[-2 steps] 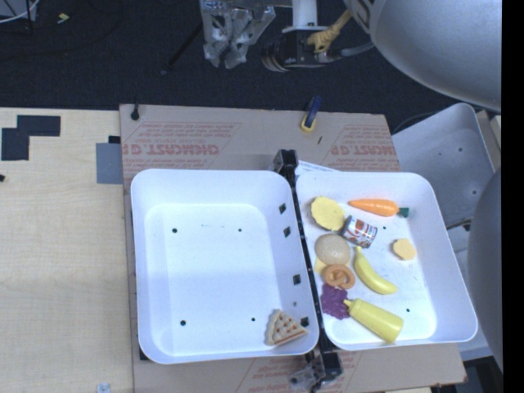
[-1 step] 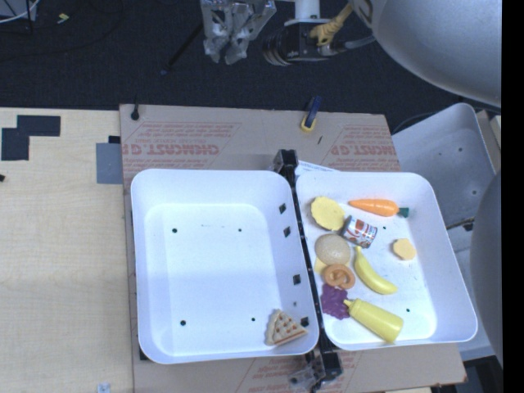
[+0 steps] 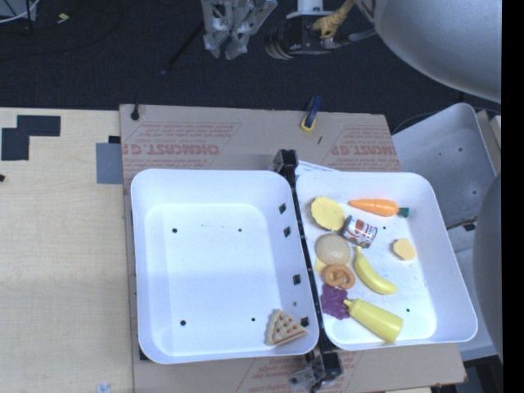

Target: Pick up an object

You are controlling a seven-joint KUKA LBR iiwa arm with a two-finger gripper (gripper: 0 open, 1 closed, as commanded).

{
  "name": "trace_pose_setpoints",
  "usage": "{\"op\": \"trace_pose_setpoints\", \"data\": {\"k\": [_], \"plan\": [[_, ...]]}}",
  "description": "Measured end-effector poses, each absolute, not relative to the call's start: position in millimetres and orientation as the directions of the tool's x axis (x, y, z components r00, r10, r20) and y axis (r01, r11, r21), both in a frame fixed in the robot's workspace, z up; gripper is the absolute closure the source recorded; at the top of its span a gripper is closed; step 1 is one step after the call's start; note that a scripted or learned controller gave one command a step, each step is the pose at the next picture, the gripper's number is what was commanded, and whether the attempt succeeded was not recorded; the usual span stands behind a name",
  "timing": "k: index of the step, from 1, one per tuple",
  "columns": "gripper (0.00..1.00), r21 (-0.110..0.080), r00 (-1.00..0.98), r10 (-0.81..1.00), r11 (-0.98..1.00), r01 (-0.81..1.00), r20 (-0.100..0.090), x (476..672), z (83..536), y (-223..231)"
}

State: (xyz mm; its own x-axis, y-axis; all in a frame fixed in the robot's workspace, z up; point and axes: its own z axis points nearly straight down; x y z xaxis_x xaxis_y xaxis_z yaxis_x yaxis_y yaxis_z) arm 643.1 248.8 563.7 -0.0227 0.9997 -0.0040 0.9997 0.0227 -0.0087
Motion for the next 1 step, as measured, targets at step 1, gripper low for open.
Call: {"op": "trace_pose_setpoints", "data": {"k": [1], "plan": [[1.0, -0.007, -0.029, 1.0, 0.029, 1.0, -0.003, 643.2, 572.6, 250.7]]}}
